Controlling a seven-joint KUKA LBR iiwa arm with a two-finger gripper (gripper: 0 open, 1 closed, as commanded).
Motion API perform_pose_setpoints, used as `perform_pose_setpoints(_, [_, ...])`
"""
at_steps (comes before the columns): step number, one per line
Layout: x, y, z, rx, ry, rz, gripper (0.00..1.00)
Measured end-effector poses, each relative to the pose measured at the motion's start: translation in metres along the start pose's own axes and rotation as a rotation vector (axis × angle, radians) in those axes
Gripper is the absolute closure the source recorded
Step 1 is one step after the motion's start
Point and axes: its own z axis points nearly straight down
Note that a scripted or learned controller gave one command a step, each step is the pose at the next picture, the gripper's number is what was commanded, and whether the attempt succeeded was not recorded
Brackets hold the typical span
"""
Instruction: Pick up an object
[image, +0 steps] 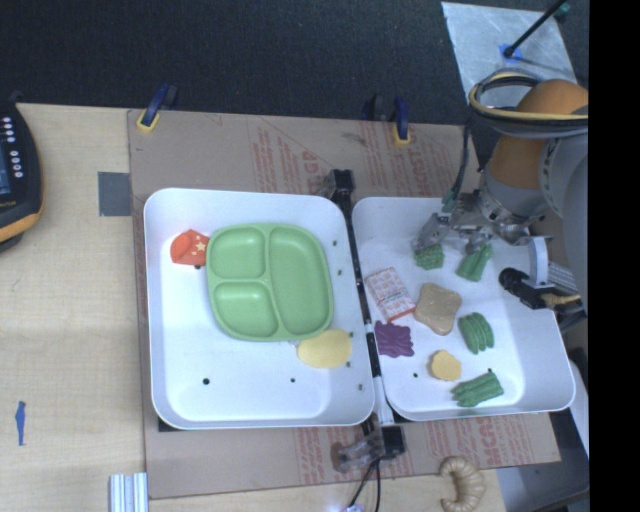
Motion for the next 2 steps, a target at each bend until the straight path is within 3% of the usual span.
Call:
perform_pose_setpoints(1, [0.032, -0.001, 0.001, 0.005, 0.003, -0.008, 0.00])
perform_pose_setpoints(2, [-0.011, 0.000, -0.021, 0.000, 0.000, -0.002, 0.00])
